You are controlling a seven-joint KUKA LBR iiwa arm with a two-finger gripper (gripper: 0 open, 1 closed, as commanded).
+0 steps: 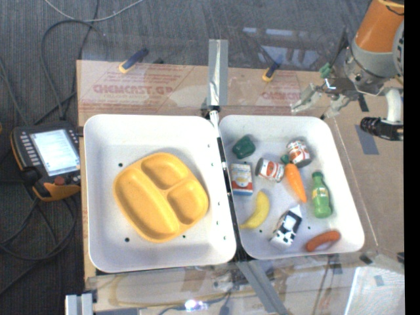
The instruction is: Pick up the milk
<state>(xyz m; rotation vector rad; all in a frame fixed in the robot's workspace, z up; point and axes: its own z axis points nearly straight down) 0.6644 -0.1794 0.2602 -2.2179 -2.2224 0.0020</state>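
Milk lies in the right bin, a small carton with black and white cow patches, tilted on its side near the front edge. Just left of it is a banana, and to its right, by the front corner, a red sausage. Behind the carton are a carrot and a green bottle, the bottle lying toward the bin's right wall. Further back sit a small can, a second can and a dark green pepper. A small juice box rests against the bin's left wall.

Over the surface behind the right bin's far right corner hangs the hand, well apart from the carton. Its fingers are spread wide with nothing between them.

In the left bin lies a yellow divided tray.
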